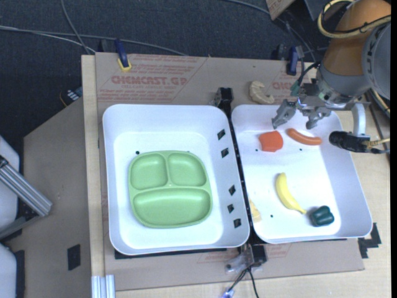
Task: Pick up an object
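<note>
Over the right white bin's [347, 166] far edge, the two-finger gripper [301, 113] hangs spread open and empty just above the small orange sausage-shaped toy [304, 137], likely light, stiff, slick plastic, best pinched across its middle.

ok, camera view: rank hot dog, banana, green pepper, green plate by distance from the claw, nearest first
1. hot dog, just below the claw, right bin's far end
2. banana, mid right bin
3. green pepper, right bin's near corner
4. green plate, left bin
</note>
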Robot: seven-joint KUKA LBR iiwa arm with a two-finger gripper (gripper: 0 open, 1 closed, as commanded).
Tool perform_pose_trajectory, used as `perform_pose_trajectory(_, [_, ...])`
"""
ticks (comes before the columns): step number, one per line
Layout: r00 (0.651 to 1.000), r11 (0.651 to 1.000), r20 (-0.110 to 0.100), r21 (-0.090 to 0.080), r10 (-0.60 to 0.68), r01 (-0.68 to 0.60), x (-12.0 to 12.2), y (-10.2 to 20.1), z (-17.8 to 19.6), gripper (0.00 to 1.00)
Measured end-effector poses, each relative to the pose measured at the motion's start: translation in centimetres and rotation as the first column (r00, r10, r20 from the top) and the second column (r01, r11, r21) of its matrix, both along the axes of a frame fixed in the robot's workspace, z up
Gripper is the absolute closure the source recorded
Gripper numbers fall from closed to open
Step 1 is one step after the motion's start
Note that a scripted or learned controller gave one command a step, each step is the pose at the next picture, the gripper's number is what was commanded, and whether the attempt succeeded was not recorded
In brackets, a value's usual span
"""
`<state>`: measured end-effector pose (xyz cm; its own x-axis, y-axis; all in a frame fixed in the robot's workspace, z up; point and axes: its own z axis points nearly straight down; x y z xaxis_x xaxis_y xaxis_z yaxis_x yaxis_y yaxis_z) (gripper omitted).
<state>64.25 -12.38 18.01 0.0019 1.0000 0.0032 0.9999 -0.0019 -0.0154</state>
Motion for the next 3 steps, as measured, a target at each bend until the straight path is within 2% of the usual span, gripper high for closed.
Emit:
perform_pose_trajectory(1, [1.0,1.0,0.015,-0.002,0.002,-0.002,0.3,0.0,0.8,0.0])
perform_pose_trajectory(2, [1.0,1.0,0.008,-0.001,0.003,-0.003,-0.2,0.4,-5.3,0.0])
perform_pose_trajectory(3, [1.0,1.0,0.009,-0.001,0.002,-0.002,-0.3,0.5,-9.8,0.0])
